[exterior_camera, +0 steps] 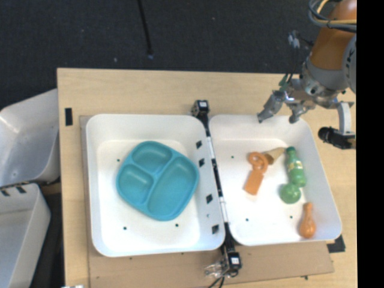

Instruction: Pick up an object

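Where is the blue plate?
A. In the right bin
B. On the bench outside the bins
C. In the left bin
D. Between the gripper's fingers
C: the blue plate lies flat in the left bin, away from the gripper over the right bin's far edge.

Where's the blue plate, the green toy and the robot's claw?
blue plate (157, 180), camera view, middle divider.
green toy (293, 176), camera view, its middle.
gripper (279, 113), camera view, between its two fingertips.
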`<state>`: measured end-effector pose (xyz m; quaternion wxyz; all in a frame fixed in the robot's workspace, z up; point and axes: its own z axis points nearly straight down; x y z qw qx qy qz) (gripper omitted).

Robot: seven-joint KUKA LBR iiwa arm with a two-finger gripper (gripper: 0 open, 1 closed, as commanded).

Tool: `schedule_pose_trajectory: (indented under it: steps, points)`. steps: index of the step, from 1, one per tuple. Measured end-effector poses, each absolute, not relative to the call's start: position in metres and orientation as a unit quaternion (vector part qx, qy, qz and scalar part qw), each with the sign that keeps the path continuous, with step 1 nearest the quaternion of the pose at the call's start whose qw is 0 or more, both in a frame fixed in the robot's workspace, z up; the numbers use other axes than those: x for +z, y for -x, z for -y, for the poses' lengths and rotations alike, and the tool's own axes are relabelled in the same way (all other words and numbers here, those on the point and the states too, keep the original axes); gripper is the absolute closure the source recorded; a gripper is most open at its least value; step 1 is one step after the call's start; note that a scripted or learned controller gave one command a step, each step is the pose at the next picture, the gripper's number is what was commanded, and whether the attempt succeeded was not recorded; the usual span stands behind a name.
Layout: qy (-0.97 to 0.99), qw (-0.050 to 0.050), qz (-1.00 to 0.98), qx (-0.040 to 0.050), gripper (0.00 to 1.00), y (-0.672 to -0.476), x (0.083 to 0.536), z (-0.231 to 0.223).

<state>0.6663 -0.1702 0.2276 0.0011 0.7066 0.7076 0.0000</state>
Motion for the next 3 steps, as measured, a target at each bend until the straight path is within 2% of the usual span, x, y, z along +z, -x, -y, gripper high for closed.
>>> schedule_pose_trajectory:
  steps: [1,2,3]
  points:
    - [-0.706,0.000,-0.708,-0.0016,0.00,-0.662,0.178,0.163]
    - [-0.707,0.001,-0.707,-0.0015,0.00,-0.667,0.124,0.173]
    - [-0.707,0.001,-0.707,-0.0015,0.00,-0.667,0.101,0.175]
